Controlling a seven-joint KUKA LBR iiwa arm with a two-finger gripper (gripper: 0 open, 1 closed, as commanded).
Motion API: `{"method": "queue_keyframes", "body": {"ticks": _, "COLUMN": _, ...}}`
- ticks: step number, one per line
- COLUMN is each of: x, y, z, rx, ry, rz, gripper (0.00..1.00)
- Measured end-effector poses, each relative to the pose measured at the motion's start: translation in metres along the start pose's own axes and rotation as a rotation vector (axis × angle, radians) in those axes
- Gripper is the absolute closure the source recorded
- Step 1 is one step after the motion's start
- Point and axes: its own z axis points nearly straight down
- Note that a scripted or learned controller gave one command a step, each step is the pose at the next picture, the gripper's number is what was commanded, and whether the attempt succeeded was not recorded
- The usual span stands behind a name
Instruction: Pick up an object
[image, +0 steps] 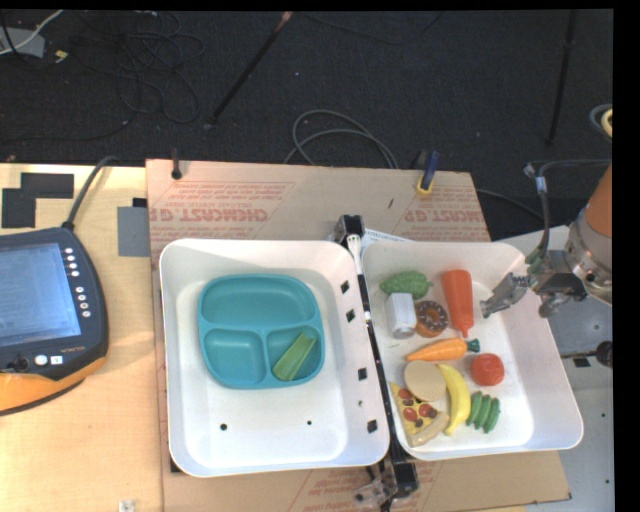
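The right bin holds several toy foods: a green leafy piece, a tall orange-red vegetable, a white can, a chocolate doughnut, a carrot, a red tomato, a banana, a bread slice, a pizza slice and green pods. My gripper hangs over this bin's upper right edge, to the right of the orange-red vegetable. It is open, and only white bin floor shows between its fingers.
The left bin carries a teal divided plate with a green slice in its lower right section. A tablet controller lies at the far left of the bench. Cables run across the dark floor behind.
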Motion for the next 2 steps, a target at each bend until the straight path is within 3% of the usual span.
{"method": "queue_keyframes", "body": {"ticks": 1, "x": 0.053, "y": 0.023, "z": 0.169, "rx": 0.003, "ry": 0.002, "rz": -0.004, "gripper": 0.00}}
{"method": "queue_keyframes", "body": {"ticks": 2, "x": 0.049, "y": 0.023, "z": 0.151, "rx": 0.003, "ry": 0.001, "rz": 0.004, "gripper": 1.00}}
